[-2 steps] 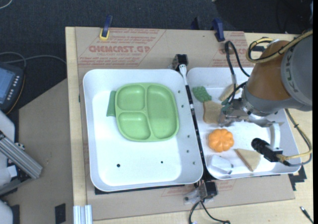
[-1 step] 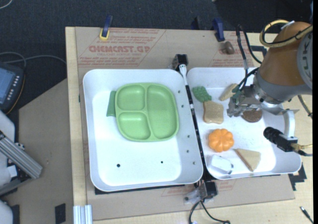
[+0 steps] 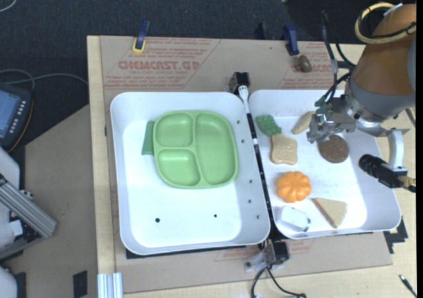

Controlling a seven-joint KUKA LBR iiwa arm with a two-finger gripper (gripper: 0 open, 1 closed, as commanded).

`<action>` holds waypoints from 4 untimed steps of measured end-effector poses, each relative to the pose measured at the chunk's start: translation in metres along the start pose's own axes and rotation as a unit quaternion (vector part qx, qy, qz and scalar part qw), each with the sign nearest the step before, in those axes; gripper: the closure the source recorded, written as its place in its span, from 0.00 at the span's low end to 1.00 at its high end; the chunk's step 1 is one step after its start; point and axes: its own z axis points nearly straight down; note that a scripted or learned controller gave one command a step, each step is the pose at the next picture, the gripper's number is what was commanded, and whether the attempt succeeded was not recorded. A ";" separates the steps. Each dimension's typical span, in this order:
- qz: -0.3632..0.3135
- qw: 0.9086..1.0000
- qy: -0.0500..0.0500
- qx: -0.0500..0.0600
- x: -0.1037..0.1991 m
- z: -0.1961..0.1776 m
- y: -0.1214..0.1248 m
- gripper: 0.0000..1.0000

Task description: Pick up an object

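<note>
Two white bins sit side by side. Left bin (image 3: pixel 132 178) holds a green tray (image 3: pixel 195 148). Right bin (image 3: pixel 377 204) holds bread (image 3: pixel 284 150), an orange pumpkin (image 3: pixel 293 186), a wedge (image 3: pixel 330 211) and a brown disc (image 3: pixel 334 150). Above the disc hangs the gripper (image 3: pixel 322 128).

Count: 2 white bins (image 3: pixel 132 178) (image 3: pixel 377 214); 1 green tray (image 3: pixel 195 149); 1 pumpkin (image 3: pixel 293 186); 1 brown disc (image 3: pixel 334 149); 1 toast (image 3: pixel 284 150); 1 wedge (image 3: pixel 330 211).

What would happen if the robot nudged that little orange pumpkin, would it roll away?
The orange pumpkin looks squat, so it would probably slide or wobble, not roll far. Its glossy, ribbed skin may slip between narrow fingers. It looks like a toy, likely light.
</note>
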 end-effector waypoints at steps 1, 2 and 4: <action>0.001 1.000 0.000 0.002 0.000 -0.011 0.001 1.00; -0.002 1.000 0.002 0.002 0.061 -0.007 0.018 1.00; -0.001 1.000 0.001 0.002 0.151 -0.001 0.061 1.00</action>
